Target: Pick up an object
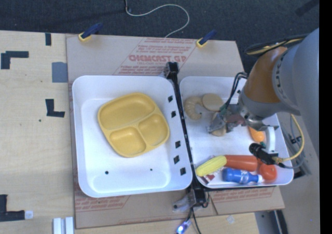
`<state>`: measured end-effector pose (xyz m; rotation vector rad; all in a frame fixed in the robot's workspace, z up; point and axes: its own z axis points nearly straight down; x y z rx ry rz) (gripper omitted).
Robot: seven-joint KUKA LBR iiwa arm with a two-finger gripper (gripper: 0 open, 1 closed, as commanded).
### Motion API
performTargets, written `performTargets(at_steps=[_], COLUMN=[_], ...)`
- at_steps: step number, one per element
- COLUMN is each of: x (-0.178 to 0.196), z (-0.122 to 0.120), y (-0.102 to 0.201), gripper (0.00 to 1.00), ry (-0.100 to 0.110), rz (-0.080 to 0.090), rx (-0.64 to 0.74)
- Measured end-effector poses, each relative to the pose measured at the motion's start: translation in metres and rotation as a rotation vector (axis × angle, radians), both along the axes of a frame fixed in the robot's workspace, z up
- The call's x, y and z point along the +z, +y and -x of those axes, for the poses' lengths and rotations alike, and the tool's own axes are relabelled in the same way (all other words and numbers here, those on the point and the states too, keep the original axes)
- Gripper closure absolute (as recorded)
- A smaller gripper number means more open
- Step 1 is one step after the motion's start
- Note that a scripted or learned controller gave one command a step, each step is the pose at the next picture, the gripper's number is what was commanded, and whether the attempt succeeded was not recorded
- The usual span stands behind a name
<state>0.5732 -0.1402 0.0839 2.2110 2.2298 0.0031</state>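
My gripper (pixel 220 124) reaches down into the right bin (pixel 193 139), its tip low among the objects in the bin's middle. It sits just below a round tan disc (pixel 211 101) and right of a beige shell-shaped piece (pixel 194 107). A small tan object lies right at the fingertips; whether it is held cannot be made out. Along the bin's front lie a yellow corn cob (pixel 211 165), a red-orange carrot-like piece (pixel 244 162) and a blue bottle (pixel 239 177). An orange item (pixel 256 135) lies to the gripper's right.
The left bin (pixel 83 124) holds a yellow divided plate (pixel 133 123). A black divider with clips runs between the two bins. The grey arm with its orange band covers the right bin's far right corner. Cables trail off the bin's right side.
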Motion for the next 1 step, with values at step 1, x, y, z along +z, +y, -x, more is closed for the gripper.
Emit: performTargets(at_steps=[1], x=[0.1073], z=[-0.0486], y=[0.0744], gripper=[1.0], ry=[-0.008], rz=[0.0], rx=[0.002])
